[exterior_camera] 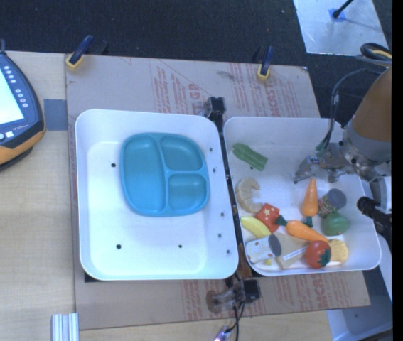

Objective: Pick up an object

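My gripper point(315, 176) hangs over the upper right part of the right bin point(286, 135), open, with nothing between its fingers. Just below it stands a small orange carrot point(310, 197), apart from the fingertips. Toy food crowds the bin's lower half: a second carrot point(302, 229), a red tomato point(317, 253), a yellow corn piece point(338, 249), a green fruit point(335, 224), a grey ball point(335, 199), a red strawberry-like piece point(268, 213), a banana point(255, 226) and a pale shrimp-shaped piece point(246, 190). A green pickle point(249, 156) lies alone at the upper left.
The left bin point(98, 226) holds a blue divided plate point(165, 174). A tablet-like pendant point(2, 112) lies on the bench at far left. Clamps point(79, 52) hold the cardboard sheet at the back. The arm's orange band point(375, 112) rises at the right edge.
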Robot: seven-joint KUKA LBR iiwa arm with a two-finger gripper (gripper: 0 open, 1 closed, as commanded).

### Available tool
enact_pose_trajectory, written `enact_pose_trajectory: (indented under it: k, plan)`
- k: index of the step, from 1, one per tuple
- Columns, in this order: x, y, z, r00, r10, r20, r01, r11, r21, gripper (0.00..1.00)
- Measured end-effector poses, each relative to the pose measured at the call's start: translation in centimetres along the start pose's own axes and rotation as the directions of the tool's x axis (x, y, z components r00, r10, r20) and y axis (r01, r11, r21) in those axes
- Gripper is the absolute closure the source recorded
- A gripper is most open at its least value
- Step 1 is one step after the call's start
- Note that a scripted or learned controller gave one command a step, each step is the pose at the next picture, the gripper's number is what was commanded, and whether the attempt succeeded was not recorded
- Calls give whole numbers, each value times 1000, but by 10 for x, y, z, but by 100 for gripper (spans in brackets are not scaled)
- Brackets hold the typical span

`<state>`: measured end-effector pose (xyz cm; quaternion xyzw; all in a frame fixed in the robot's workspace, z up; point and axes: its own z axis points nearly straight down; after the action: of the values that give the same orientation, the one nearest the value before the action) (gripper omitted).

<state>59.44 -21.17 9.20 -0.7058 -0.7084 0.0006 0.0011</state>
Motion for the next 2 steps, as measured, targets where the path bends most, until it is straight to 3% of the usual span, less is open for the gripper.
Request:
enact_pose_trajectory:
  k: [2]
  plan:
    - [0, -30, 1, 1000, -2, 1, 2, 1000, 3, 0]
